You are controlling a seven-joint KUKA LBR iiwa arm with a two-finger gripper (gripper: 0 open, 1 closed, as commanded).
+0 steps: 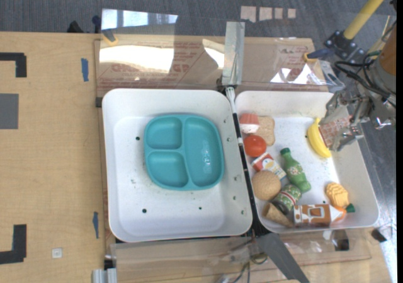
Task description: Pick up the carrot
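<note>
The worktop (44, 168) is tan board, carrying two shallow white bins side by side. The left bin (119, 212) holds a teal divided plate (184, 151) with three compartments, lying flat near its middle. The right bin (362, 178) holds a scatter of toy food.

The arm (371, 4) reaches in from the upper right, its yellow-looking link slanting down to dark cabling and metal fittings. Its pincer (343, 129) hangs over the right bin's upper right part, just beside a yellow banana (317, 140); whether its fingers are apart or together I cannot tell, since the metal parts blur into each other there.

Along the bin's left side lie a pale cracker-like slab (267, 129), a red-and-white piece (249, 123), a red tomato (255, 145), a small red-and-white carton (267, 164) and a tan round bun (266, 184). A green bottle (295, 171) lies tilted in the middle, with a dark green can (288, 198) below it.

The carrot (318, 214), orange with a green tip at its right end, lies on its side along the bin's near wall, well apart from the pincer. A small orange-yellow lumpy fruit (337, 195) sits just above its right end.
</note>
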